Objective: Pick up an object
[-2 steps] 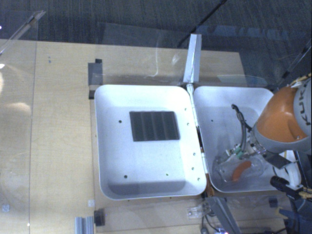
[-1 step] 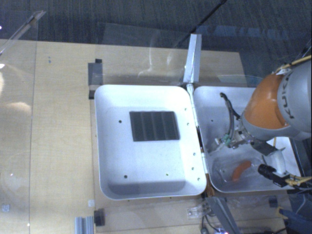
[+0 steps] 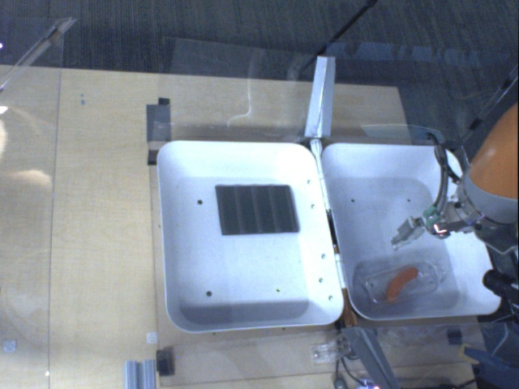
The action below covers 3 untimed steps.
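In the right bin (image 3: 365, 168), near its front edge, lies a clear plastic object (image 3: 403, 280) with an orange piece (image 3: 401, 283) inside it. A dark grey ribbed rectangle (image 3: 256, 209) rests flat in the left bin (image 3: 186, 282). My gripper (image 3: 415, 228) hangs over the right bin, just above and slightly right of the clear object, and nothing shows in it. The grey arm with its orange band (image 3: 499, 164) comes in from the right edge.
A metal upright post (image 3: 320, 100) stands at the back where the two bins meet. Cables (image 3: 442, 173) loop beside the wrist. Clamps and fittings (image 3: 357, 355) sit along the bench's front edge below the right bin.
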{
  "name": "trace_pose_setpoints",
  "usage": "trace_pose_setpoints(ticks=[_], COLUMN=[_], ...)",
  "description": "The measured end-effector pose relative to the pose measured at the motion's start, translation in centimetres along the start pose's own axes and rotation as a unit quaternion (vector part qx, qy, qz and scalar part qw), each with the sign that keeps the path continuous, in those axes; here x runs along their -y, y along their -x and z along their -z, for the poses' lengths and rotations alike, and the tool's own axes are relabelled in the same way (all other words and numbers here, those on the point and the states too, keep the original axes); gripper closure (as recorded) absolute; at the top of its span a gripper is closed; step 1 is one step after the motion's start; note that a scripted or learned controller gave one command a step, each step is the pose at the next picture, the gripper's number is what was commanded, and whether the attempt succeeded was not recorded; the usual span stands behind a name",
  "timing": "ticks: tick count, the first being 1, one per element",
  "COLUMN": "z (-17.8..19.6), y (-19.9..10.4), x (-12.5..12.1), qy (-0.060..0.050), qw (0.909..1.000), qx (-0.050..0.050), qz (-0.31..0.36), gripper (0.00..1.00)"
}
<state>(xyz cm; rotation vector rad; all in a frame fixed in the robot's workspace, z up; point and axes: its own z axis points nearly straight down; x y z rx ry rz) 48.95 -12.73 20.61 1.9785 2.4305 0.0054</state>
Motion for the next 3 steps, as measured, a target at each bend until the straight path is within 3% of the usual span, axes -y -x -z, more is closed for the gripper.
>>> trace_pose_setpoints(ticks=[1, 2, 3], z=[-3.3, -8.4, -11.5], y=[-3.0, 0.4, -2.8], x=[-0.9, 0.3, -0.6], qy=[-0.002, -0.002, 0.002], qw=[0.9998, 0.9995, 0.9971], qx=[-0.001, -0.001, 0.001], qz=[0.019, 0.03, 0.076], gripper=[0.0, 0.0, 0.0])
